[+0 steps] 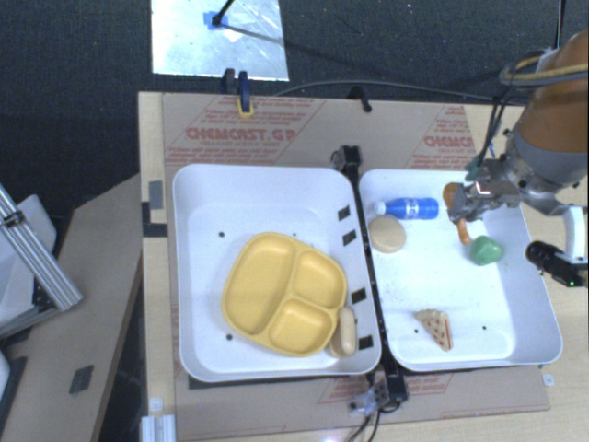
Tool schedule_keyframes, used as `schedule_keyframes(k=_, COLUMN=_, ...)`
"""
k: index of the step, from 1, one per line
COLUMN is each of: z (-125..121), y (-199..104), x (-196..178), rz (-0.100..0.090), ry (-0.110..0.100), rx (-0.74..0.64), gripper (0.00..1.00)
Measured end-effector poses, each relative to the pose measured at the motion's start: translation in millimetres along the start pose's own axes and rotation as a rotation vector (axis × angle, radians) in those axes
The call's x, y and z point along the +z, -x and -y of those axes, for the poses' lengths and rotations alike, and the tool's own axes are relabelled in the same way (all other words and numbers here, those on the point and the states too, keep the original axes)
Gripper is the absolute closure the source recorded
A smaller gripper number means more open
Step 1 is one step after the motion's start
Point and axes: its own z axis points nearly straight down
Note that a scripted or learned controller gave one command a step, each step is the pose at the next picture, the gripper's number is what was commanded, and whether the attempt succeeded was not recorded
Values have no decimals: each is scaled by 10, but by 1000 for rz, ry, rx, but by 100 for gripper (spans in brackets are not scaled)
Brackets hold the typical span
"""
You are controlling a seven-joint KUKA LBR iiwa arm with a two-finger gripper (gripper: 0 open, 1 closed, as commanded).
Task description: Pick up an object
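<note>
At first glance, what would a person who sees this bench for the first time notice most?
The big yellow divided plate in the left bin draws the eye first, with a small beige piece against its lower right edge. Next comes the arm's gripper over the right bin, near its far edge, close to a blue bottle and a green object.

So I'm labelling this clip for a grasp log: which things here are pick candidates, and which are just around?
Candidates, right bin: blue bottle, tan round piece, green piece, pizza slice, near the claw.
Around: yellow divided plate, bread roll, left bin.
</note>
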Motion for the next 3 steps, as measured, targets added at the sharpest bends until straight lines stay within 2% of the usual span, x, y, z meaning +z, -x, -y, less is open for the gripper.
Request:
schedule_keyframes(k=1, z=0, y=-484, x=-22, rz=-3, ry=-4, rx=-4, gripper=100)
schedule_keyframes(k=3, z=195, y=-1598, x=289, rz=-3, ry=-6, rx=-4, gripper=100)
